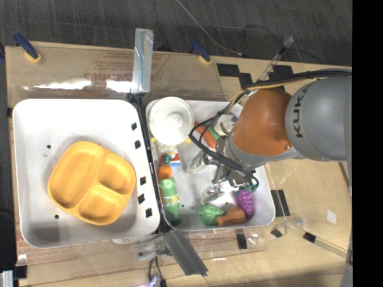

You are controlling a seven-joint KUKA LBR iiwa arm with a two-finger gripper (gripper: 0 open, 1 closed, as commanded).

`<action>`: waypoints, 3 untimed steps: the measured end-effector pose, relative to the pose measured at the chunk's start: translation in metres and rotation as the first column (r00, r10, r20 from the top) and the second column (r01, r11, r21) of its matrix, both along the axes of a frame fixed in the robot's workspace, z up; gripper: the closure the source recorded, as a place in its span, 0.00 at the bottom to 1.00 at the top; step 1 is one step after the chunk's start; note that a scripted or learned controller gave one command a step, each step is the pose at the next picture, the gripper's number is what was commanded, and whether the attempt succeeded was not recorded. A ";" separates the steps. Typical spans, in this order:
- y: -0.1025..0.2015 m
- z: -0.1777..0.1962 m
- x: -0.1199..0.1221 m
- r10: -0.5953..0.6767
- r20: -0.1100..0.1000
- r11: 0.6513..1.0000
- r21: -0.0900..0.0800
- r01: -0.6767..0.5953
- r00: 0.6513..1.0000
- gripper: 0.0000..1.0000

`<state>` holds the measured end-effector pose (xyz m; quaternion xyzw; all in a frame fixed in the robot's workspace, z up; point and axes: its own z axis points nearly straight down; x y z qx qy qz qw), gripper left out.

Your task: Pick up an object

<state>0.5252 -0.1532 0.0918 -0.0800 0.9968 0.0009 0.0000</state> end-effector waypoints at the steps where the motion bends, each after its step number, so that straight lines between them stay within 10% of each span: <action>1: -0.015 0.001 0.061 0.049 0.003 0.999 -0.002 -0.049 0.999 0.00; 2: -0.058 0.001 0.026 0.086 0.001 0.996 -0.003 -0.086 0.996 0.00; 3: -0.057 0.002 0.055 0.068 0.004 0.998 -0.003 -0.068 0.998 0.00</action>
